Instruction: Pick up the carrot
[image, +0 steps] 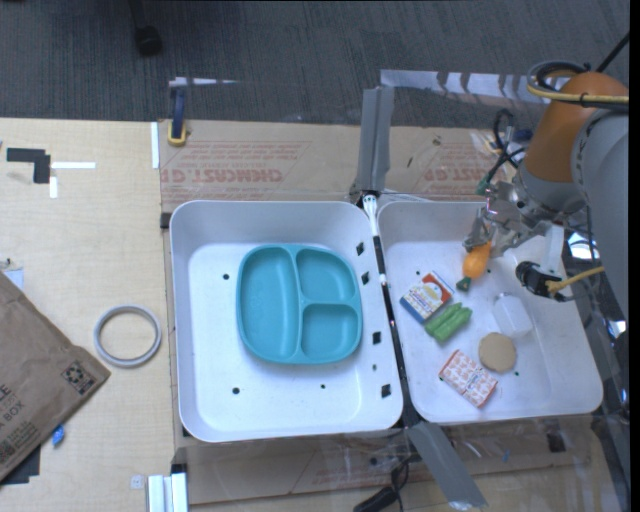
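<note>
The carrot is small and orange, with a green top pointing down-left. It is in the right bin, in the upper middle. My gripper comes in from the upper right and sits right over the carrot's upper end. Its fingers look shut on that end, and the carrot hangs tilted below them. The wrist hides part of the fingers.
In the right bin below the carrot lie a red-and-white packet, a green piece, a tan round item and a red patterned packet. A teal divided plate sits in the left bin. A tape ring lies on the bench.
</note>
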